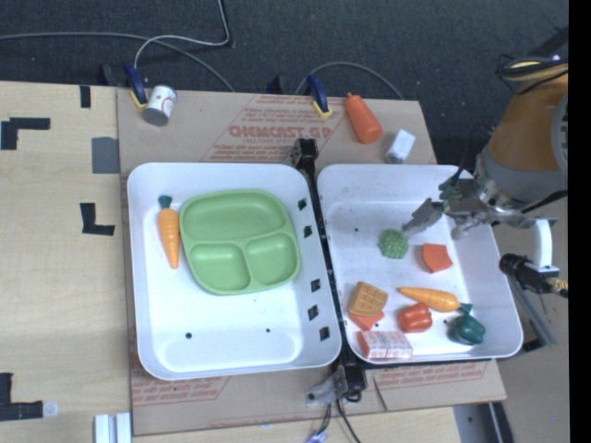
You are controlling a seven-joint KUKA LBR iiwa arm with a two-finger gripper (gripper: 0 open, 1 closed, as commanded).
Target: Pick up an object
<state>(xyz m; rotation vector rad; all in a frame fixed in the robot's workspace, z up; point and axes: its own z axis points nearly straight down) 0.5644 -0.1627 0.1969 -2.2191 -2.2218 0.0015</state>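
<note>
Pincer (430, 218) spread open, holding nothing, over bare floor beside broccoli (393, 244) in right bin (369, 175)

plenty of bare floor in the upper left of my right bin (351, 201). lower half's crowded: waffle (367, 298), carrot (429, 296), red pepper (415, 317), wrapped snack (383, 343) packed close, broccoli (393, 244) mid-bin.

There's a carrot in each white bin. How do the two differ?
The left carrot lies beside the green plate, nearly upright in the picture; the right carrot lies almost crosswise among other toys. The left carrot's green top shows plainly at its upper end; the right carrot's top is hard to make out. Both are orange and tapered.
</note>
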